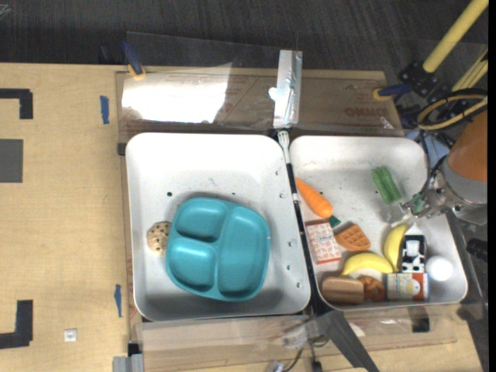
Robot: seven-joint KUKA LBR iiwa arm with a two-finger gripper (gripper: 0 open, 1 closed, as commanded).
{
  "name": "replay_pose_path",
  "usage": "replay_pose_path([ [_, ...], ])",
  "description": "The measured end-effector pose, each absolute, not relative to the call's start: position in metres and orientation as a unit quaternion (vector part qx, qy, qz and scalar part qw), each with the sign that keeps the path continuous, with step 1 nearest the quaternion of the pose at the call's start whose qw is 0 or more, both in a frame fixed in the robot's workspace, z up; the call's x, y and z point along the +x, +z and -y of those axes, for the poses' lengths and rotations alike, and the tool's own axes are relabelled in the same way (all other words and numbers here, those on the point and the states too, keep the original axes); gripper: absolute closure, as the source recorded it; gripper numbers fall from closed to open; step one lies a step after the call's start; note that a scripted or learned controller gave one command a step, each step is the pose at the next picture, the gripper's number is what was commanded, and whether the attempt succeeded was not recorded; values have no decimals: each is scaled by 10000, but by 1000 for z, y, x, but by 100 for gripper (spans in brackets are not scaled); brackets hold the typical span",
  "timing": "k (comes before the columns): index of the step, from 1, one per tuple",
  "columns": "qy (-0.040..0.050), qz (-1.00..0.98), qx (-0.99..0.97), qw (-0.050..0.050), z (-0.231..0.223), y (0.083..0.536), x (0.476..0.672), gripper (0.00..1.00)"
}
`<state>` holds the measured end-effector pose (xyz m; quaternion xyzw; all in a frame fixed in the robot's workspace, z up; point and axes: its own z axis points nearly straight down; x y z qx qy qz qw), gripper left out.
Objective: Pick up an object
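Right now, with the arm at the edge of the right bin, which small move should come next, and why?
Probably lower the pincer a little toward the banana just below it. The pincer hovers at the right bin's right side with nothing visibly held, and that banana lies nearest, fairly apart from the green piece.

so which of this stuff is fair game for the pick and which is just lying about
Could be picked, right bin:
toy carrot
green piece
bananas
waffle
small carton

Just lying about:
teal divided plate, left bin
cookie beside the plate
yellow pole beyond the bench
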<state>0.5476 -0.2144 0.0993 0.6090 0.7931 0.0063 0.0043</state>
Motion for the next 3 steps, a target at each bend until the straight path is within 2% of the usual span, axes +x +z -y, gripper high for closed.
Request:
replay_pose_path([
  [1, 12, -8169, 5767, -2, 148, 104, 558, 100],
  [2, 2, -8157, 5784, 0, 150, 103, 557, 0],
  [3, 8, -8176, 5758, 11, 181, 107, 501, 0],
])
